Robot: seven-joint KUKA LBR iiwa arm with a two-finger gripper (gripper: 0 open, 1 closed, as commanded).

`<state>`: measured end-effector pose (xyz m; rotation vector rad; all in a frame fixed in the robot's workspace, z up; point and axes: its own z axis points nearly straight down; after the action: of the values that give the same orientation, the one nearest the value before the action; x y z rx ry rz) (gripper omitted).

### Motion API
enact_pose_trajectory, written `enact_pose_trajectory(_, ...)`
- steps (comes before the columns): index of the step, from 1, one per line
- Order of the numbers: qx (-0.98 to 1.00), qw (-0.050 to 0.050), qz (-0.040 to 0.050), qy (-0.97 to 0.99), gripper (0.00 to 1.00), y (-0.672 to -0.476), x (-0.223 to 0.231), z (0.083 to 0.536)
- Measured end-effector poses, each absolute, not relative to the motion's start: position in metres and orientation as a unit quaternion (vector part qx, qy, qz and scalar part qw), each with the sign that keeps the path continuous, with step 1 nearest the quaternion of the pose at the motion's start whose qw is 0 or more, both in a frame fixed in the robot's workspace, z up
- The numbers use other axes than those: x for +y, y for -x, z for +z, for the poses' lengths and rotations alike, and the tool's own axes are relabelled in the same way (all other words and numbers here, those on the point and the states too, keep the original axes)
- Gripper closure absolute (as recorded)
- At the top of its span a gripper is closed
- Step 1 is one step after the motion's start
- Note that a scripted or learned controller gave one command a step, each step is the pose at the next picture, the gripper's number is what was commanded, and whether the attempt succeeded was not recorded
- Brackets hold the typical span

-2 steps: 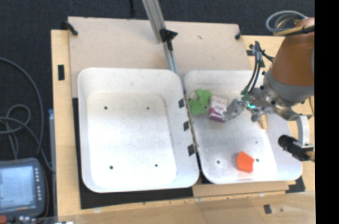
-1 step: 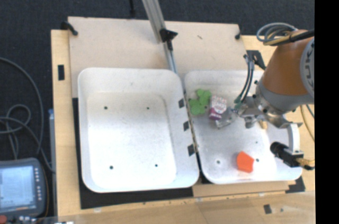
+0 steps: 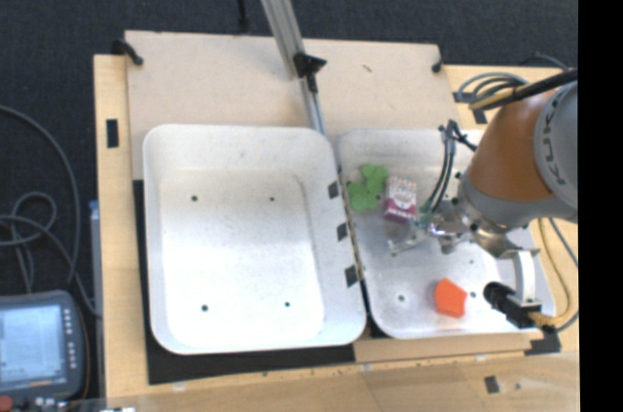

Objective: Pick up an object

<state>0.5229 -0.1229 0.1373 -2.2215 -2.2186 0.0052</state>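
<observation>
Objects lie in the right bin [image 3: 384, 308]: a purple-and-white box [image 3: 400, 199] at the jaws' [image 3: 409, 240] ten o'clock, a green piece [image 3: 367, 187] beyond it, an orange block [image 3: 449, 298] at five o'clock. Whether the jaws are wide or narrow cannot be told. The orange-banded arm [image 3: 511, 157] reaches in from three o'clock, wrist low over the bin.

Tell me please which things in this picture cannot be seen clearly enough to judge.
- Tool, camera view: too small and blurred to tell open from shut.
- Small purple and white box: print on it too blurred to read.
- Green soft-looking object: shape unclear, blurred.
- Right white plastic bin: its right part is hidden under the grey and orange arm.
- Orange block: material unclear.
</observation>
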Motion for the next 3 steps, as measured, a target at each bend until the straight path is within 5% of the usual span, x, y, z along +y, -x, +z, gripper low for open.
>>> enact_pose_trajectory(1,-0.706,0.0,0.0012,0.708,0.0,-0.523,-0.124,0.099)
enact_pose_trajectory(2,-0.704,-0.003,-0.0015,0.711,1.0,-0.525,-0.125,0.112)
enact_pose_trajectory(3,-0.708,-0.003,-0.0018,0.706,1.0,-0.528,-0.12,0.158)
